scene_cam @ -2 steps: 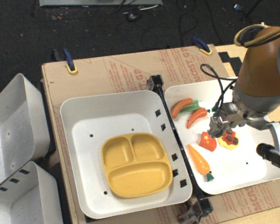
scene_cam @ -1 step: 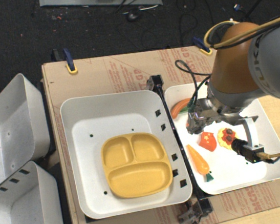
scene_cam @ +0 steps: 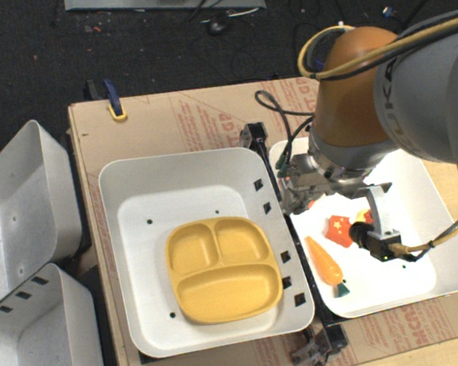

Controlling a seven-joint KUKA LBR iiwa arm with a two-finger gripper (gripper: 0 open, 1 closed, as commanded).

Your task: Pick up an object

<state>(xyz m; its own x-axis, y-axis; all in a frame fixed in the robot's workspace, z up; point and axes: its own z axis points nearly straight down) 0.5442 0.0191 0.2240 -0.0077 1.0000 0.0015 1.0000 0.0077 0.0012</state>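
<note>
In the right bin (scene_cam: 412,279) an orange toy carrot (scene_cam: 325,262) lies lengthwise near the left wall, its green tip toward the front. Just right of the carrot's top sits a small red piece (scene_cam: 338,228). A small orange-red bit (scene_cam: 359,219) peeks out beside it, partly hidden by the robot's bracket. My gripper (scene_cam: 300,195) hangs under the orange-banded wrist over the bin's back left corner, close to the dividing wall and just behind the carrot. Nothing shows between its tips.
The left bin (scene_cam: 131,208) holds a yellow divided plate (scene_cam: 222,268) in its middle. Black clips line the wall between the two bins. The arm covers the back of the right bin. Two white trays stand off the bench at the far left.
</note>
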